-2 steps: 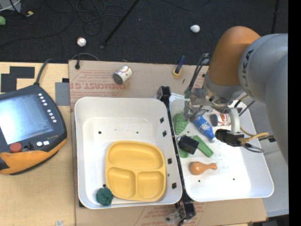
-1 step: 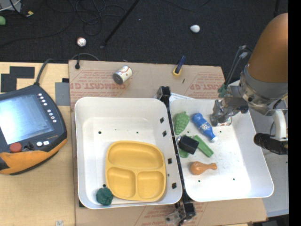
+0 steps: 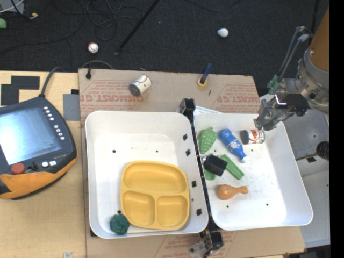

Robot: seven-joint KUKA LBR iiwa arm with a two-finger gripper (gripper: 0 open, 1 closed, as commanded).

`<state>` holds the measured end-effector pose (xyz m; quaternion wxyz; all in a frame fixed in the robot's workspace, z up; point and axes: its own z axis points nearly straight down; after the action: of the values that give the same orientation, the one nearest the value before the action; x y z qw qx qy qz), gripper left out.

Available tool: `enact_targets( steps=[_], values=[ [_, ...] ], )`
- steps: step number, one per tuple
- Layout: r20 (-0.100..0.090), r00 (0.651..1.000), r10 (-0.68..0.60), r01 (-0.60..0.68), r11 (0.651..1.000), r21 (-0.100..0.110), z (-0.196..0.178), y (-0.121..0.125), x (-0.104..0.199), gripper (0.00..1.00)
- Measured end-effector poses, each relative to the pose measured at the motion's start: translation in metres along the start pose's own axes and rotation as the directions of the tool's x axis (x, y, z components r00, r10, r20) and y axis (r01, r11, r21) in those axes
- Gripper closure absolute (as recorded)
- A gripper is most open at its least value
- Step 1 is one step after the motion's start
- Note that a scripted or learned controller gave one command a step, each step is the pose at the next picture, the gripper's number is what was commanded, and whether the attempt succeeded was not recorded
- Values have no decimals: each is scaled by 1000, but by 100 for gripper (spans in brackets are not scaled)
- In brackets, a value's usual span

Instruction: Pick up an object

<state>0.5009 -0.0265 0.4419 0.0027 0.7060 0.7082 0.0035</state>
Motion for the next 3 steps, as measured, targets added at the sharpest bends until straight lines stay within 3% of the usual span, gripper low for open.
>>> enact_targets(
  steps=[1,2,3],
  values=[
    [1,1000,-1,1,1000,9,6,38,54,100],
    [2,1000,0,0,1000,27,143,28,98,100],
    [1,1000,7,-7,1000,9,93,-19,54,100]
  ],
)
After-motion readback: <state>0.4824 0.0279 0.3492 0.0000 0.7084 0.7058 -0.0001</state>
